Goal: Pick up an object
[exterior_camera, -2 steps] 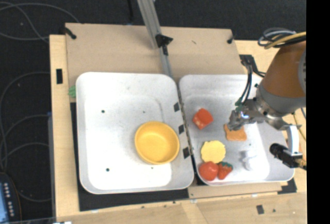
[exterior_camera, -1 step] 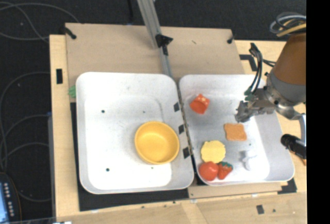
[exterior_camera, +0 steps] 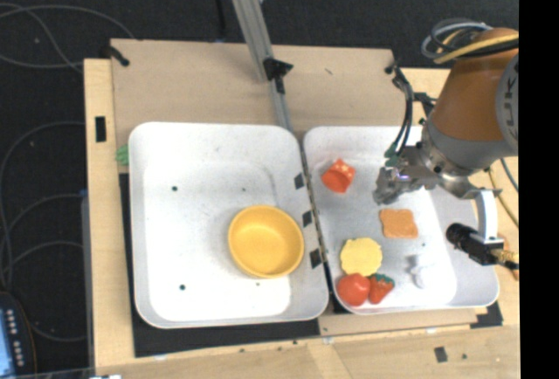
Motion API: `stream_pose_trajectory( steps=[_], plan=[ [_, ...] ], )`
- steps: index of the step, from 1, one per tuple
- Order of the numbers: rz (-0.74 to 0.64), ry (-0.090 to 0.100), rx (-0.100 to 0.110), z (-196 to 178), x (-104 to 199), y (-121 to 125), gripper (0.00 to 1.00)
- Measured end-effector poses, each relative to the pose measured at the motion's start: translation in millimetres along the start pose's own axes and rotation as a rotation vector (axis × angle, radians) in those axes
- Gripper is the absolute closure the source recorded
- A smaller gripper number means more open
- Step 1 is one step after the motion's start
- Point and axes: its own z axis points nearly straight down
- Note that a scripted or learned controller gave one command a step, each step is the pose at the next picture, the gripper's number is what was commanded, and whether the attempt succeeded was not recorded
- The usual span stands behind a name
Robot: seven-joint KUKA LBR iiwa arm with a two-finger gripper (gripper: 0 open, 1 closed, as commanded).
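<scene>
My claw (exterior_camera: 390,185) hangs low over the right bin (exterior_camera: 454,281), just far of the orange slab (exterior_camera: 398,223); whether it is spread or pressed together I cannot tell. The slab lies flat on the bin floor, roughly square, its slightly longer side running left to right. Bare floor lies between it and the orange-red piece (exterior_camera: 337,175) to its left. The yellow disc (exterior_camera: 361,256), red tomato (exterior_camera: 353,289) and strawberry (exterior_camera: 380,288) crowd the near rim. A yellow bowl (exterior_camera: 265,240) sits in the left bin (exterior_camera: 175,159).
</scene>
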Motion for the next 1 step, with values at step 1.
stream_pose_trajectory(
  steps=[1],
  plan=[
    [0.000,0.000,0.000,6.1,48.6,1.6,1.00]
  ],
)
